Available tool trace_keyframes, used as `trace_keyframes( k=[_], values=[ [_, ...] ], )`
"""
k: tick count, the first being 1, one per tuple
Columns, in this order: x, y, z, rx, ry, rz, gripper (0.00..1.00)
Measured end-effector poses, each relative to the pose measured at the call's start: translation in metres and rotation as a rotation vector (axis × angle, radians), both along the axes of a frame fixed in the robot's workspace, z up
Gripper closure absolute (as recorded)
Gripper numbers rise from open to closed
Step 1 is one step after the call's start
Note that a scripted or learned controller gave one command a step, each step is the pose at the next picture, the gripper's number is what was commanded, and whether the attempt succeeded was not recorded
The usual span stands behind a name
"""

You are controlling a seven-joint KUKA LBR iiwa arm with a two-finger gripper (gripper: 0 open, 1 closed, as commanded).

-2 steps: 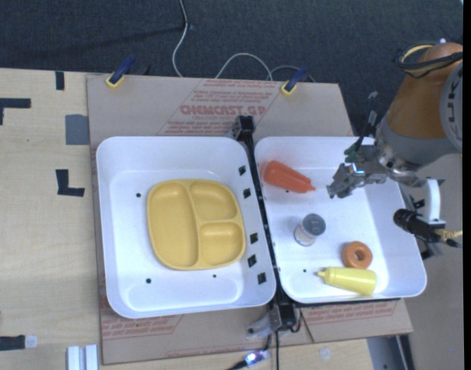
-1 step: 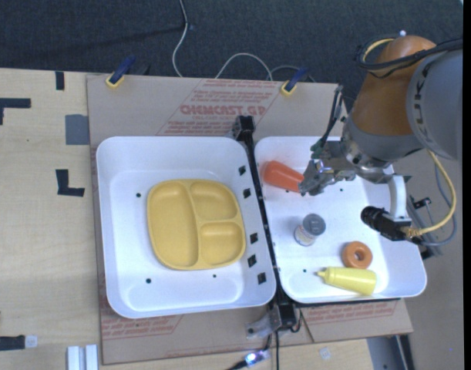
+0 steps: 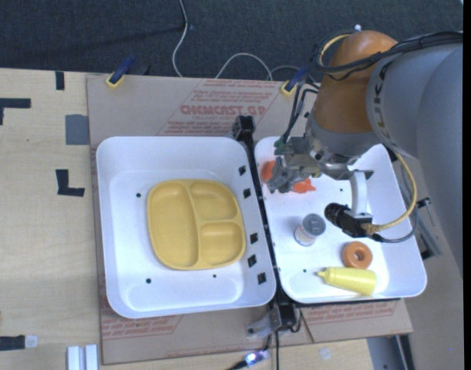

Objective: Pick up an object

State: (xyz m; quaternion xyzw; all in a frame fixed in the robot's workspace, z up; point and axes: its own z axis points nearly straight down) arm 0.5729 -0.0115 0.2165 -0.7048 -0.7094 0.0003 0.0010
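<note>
I see the gripper (image 3: 285,174) low at about ten o'clock in the right bin (image 3: 397,280), just over a small orange-red object (image 3: 303,185) near the divider, and I cannot tell how it is set because the wrist hides it. I think the arm stands there because this piece is the target, while the grey cup (image 3: 310,228), orange ring (image 3: 358,254) and yellow bottle (image 3: 349,280) lie toward five o'clock; the yellow tray (image 3: 195,223) lies in the left bin (image 3: 116,160)

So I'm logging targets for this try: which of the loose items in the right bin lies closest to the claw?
The small orange-red piece, right beside the claw. The grey round cap, orange ring and yellow bottle lie farther toward the bin's front.
</note>
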Motion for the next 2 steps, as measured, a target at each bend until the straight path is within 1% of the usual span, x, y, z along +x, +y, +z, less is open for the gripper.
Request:
trace_keyframes(
  k=[1,2],
  values=[
    [-0.01,0.054,0.009,0.001,-0.001,0.001,1.0],
    [-0.008,0.102,-0.002,-0.002,0.001,-0.002,1.0]
  ],
)
